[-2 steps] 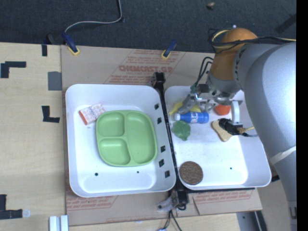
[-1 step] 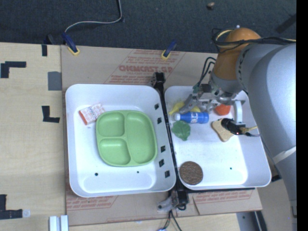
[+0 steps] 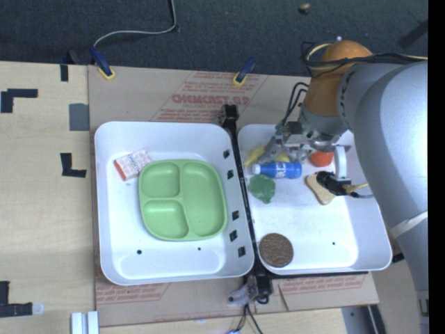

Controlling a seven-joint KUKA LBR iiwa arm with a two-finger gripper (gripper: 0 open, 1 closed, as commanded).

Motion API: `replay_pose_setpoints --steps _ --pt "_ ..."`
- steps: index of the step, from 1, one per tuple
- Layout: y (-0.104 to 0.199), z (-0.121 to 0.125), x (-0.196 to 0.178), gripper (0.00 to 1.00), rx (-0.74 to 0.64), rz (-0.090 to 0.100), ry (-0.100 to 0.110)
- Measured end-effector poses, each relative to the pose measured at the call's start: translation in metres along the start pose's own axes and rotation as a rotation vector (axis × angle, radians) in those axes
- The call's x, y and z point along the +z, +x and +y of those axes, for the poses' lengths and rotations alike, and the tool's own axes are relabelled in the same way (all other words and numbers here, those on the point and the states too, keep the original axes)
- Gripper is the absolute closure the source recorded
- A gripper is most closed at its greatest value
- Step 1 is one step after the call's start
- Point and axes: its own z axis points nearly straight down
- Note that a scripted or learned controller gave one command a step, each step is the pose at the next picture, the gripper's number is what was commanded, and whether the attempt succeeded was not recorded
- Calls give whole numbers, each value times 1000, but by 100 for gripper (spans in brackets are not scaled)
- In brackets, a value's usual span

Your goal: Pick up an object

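Arm [image 3: 389, 131] in from the right, wrist over the back half of the right bin [image 3: 348, 245]. Pincer [image 3: 285, 147] sits low over the clutter at the bin's back-left, just above the blue bottle [image 3: 279, 169]. Open or closed: can't tell from this angle. Nothing visibly gripped.

Right bin contents:
- blue bottle lying on its side, white cap end toward the divider between the bins
- yellow item [image 3: 255, 153] just behind the bottle, partly under the pincer
- green lump [image 3: 262, 188] touching or nearly touching the bottle's front side, close to the left wall
- orange-red item [image 3: 321, 159] right of the bottle, partly hidden by the wrist
- tan piece [image 3: 322, 193] in front of that
- brown round disc [image 3: 276, 249] alone at the front-left corner, well apart from the rest

Left bin [image 3: 115, 252]: green divided plate [image 3: 183, 199] in the middle, small red-and-white packet [image 3: 131, 164] just beside its back-left edge.

Both bins sit on cardboard [image 3: 174, 99] on the table [image 3: 38, 214].
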Motion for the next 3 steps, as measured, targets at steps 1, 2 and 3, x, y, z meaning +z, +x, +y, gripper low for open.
replay_pose_setpoints --steps 1,2,3 --pt "-1 0 0 0 -1 1 0" --pt "8 0 0 0 3 -3 1" --pt "1 0 0 0 -4 11 3"
